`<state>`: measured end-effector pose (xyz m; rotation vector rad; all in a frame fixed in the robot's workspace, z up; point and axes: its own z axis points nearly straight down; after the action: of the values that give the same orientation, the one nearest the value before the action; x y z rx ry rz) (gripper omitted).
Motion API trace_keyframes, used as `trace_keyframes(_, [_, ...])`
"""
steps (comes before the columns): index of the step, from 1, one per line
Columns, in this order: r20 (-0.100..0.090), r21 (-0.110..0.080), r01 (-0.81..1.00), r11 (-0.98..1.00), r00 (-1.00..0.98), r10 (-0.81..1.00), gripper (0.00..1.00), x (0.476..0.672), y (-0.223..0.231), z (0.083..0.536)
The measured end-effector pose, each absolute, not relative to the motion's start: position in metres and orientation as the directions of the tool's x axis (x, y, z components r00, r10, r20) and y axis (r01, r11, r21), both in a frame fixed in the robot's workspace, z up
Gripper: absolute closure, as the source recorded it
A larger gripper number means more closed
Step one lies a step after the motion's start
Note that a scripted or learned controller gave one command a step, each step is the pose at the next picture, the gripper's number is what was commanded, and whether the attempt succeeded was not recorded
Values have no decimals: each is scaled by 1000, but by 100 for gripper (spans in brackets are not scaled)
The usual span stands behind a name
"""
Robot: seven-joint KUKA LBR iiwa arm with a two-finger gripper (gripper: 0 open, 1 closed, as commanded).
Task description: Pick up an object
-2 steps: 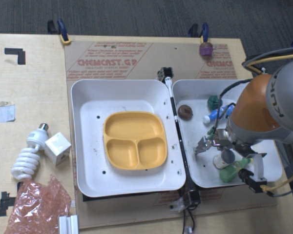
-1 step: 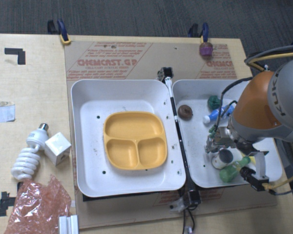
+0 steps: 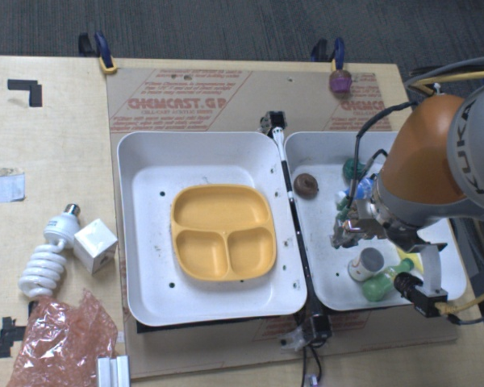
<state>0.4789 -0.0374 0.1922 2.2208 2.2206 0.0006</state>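
A: Nearest the camera in the right bin (image 3: 327,285), a green object (image 3: 377,288) and grey-capped piece (image 3: 368,262) lie just below the gripper (image 3: 348,230).

B: Its grip? Can't tell. Left of that bin sits a yellow tray (image 3: 223,232); beyond, a brown disc (image 3: 306,185), likely spare pickings.

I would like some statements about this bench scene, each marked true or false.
1. The yellow tray lies in the left bin. True.
2. The tray has two compartments. False: it has three.
3. A brown round object lies in the right bin. True.
4. The light bulb lies inside the left bin. False: it lies on the bench, left of the bins.
5. The arm is above the left bin. False: it is above the right bin.
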Motion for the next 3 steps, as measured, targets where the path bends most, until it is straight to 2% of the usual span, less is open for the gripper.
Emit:
trace_keyframes(1, [-1,1,1000,0,0,1000,0,479,-38,192])
trace_keyframes(2, [-5,12,1000,-2,2,1000,0,481,-101,131])
trace_keyframes(3, [0,0,1000,-1,1,1000,0,487,-97,92])
